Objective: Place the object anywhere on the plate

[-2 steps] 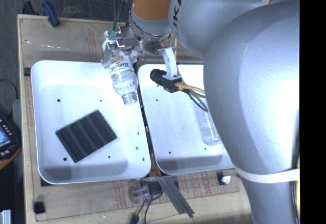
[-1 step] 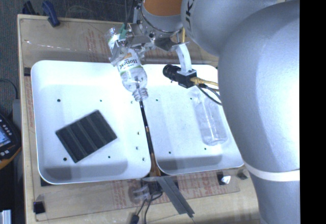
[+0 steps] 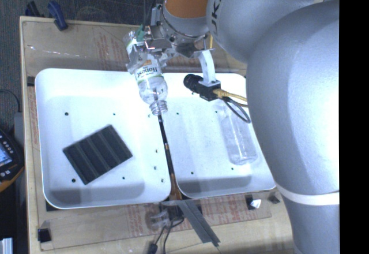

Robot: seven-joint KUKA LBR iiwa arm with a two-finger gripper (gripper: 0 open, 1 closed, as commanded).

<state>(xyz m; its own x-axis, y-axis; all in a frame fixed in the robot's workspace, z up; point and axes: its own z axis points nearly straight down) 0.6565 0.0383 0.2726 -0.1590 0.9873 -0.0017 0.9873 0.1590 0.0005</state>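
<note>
Bottle: clear plastic, white label with dark print, top centre of frame, tilted, neck pointing down, over the seam between the two bins. Plate: dark ribbed rectangle, lies flat and skewed in the left bin, lower left. The two well apart.

1 fixed camera looks down at a slant on the bench, near enough that both white bins span the frame; the arm (large, close to the lens) enters from 3 o'clock.
</note>
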